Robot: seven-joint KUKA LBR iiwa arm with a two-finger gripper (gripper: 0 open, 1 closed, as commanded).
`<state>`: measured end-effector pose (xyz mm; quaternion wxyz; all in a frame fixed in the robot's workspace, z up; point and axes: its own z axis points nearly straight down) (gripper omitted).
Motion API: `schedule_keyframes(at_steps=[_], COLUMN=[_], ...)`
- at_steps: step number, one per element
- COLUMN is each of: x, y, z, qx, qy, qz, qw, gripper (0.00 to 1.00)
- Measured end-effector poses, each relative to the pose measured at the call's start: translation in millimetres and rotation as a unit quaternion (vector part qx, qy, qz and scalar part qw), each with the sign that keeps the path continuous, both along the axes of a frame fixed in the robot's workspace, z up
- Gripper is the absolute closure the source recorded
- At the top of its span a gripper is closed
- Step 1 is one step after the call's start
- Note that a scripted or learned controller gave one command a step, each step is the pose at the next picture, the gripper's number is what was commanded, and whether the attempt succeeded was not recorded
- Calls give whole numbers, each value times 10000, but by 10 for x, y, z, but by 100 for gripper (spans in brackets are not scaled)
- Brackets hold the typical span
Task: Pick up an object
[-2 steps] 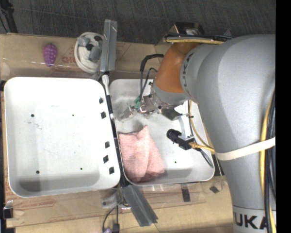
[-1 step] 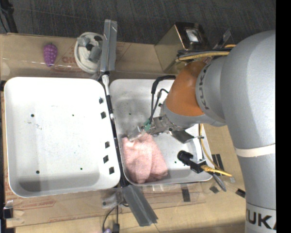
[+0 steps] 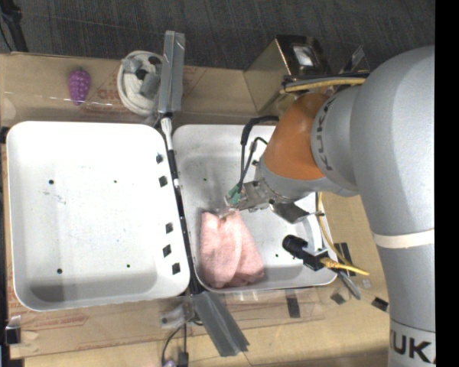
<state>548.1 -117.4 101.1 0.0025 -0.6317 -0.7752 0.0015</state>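
the tool (image 3: 239,198) is seen low in the right bin (image 3: 214,140), at the upper edge of the pink soft object (image 3: 228,249); whether it is apart, together or clamped on anything cannot be told, since its tip is hidden under the wrist. the pink soft object lies in that bin's lower left corner as viewed, close against the wall shared with the left bin (image 3: 84,197).

several failures are judged possible. only the very edge of the soft body may be caught, so that it is pinched thinly and slips out once lifted. the plush material may be squashed flat instead of being gripped. the dividing wall may be struck if the approach is shifted leftward, as little room is left there.

counted: two bins; one pink soft object, alone in the right bin; one small purple item (image 3: 79,85) and one white round item (image 3: 138,79), both on the tabletop (image 3: 30,82) beyond the bins, well apart from the tool.
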Motion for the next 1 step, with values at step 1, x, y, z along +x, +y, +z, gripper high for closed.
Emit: schedule_keyframes(at_steps=[1], x=[550], y=[426], z=[1381], qx=[-4], qy=[-16], qz=[-214], qw=[9998], gripper=[100])
